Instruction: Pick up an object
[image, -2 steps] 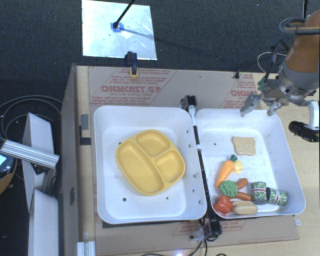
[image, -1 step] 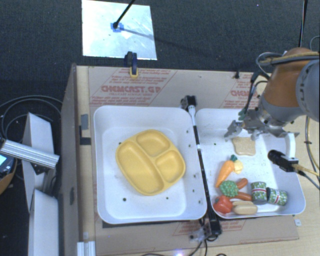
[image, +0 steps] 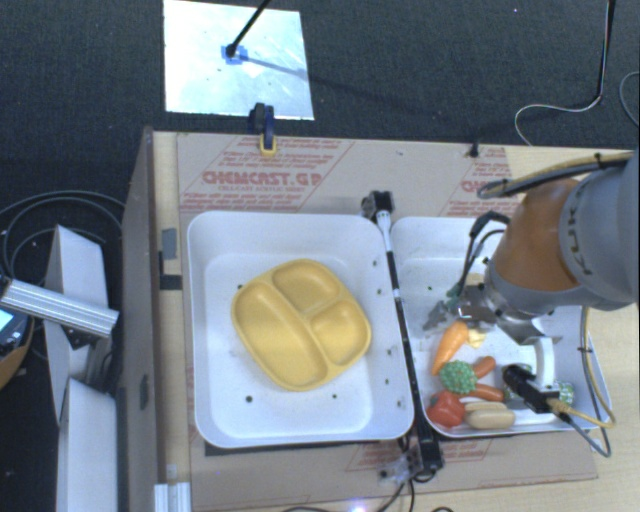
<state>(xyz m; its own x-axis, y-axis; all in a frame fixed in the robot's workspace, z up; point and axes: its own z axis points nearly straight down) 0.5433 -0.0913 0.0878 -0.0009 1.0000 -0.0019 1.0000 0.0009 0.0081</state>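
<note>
At the near edge of the right bin (image: 420, 240) we see a small heap of toy food: a pale bread roll (image: 490, 418), a red tomato (image: 446, 408), a sausage (image: 487, 393) and a green broccoli head (image: 458, 377). Just beyond them a carrot (image: 451, 343) lies tilted, its thin end pointing toward the heap.

The claw (image: 462, 312) sits directly above the carrot's thick end, touching it or very nearly so. We cannot tell whether the claw is spread or closed, because the grey and orange arm (image: 560, 245) covers most of it and the metal parts blur together. Nothing is visibly lifted; the carrot appears to rest on the bin floor.

We judge the step in hand to be the descent onto a chosen object, most likely the carrot. The next move calls for a firm closure across the carrot's width, then a straight lift clear of its neighbours.

The left bin (image: 220, 240) holds a yellow divided plate (image: 300, 325), well apart from the claw. A black divider (image: 398, 300) separates the two bins. Farther off, printed cardboard (image: 300, 170) lines the bench. The right bin's far right part is hidden under the arm.
</note>
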